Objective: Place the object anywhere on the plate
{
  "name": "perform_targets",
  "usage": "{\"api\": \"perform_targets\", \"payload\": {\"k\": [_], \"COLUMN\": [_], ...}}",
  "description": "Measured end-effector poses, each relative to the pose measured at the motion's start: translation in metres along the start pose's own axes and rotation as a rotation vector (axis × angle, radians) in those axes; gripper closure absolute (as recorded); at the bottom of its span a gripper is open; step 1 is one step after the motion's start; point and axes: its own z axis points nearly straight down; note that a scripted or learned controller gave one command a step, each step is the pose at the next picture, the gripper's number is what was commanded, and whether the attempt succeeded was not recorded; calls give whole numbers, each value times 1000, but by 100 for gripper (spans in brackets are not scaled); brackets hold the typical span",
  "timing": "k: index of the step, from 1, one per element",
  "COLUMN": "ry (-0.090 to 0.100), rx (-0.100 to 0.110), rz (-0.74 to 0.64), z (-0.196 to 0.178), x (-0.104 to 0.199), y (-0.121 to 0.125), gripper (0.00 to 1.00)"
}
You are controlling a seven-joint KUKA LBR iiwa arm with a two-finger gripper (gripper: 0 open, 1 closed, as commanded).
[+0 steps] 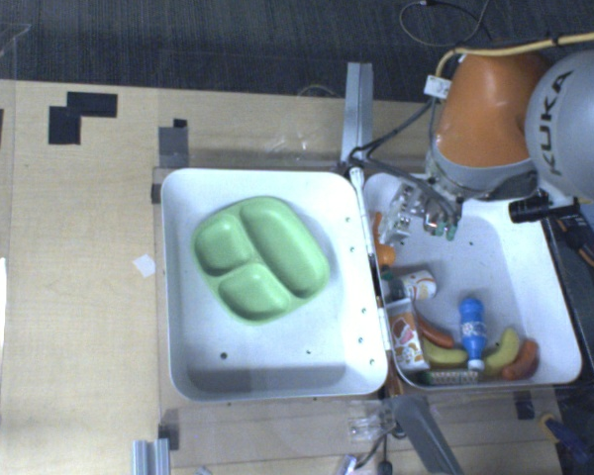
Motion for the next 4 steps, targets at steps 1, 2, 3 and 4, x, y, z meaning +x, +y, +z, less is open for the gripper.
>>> {"api": "perform_targets", "payload": {"k": [1,2,3,4], "ry": [0,0,1,1], "rx": [0,-1,0,-1], "rz": [-146,-269,-120,-103], "z": [0,-1,-1,22], "x": [7,42,88,97], "y": [12,59,57,115], "gripper": [100,100,100,100]}}
